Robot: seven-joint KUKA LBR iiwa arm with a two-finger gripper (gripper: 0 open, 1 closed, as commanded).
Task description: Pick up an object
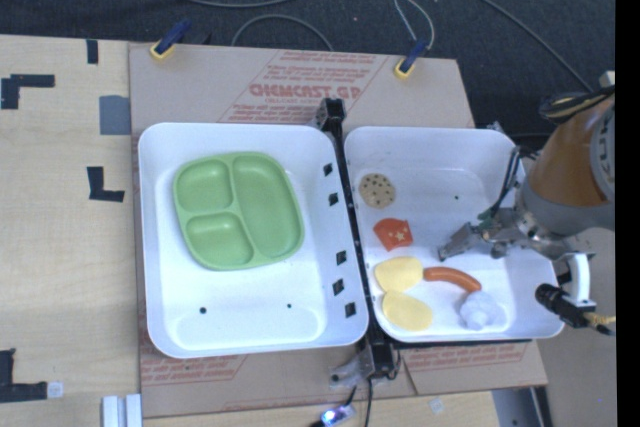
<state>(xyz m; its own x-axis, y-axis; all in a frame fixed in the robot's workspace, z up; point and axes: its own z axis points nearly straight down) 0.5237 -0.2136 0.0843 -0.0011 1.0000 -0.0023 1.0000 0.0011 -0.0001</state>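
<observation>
Sausage (452, 277) lies in lower middle of right bin (440, 143), touching the yellow slice (398, 273) on its left; white lump (481, 312) just below right. Tool (462, 239) hovers just above it, nothing between its fingers; how far open, cannot tell. Judgement: descend straight onto sausage's middle, fingers straddling its narrow width, clear of the yellow slice. Green tray (238, 210) sits in left bin (160, 215).
</observation>
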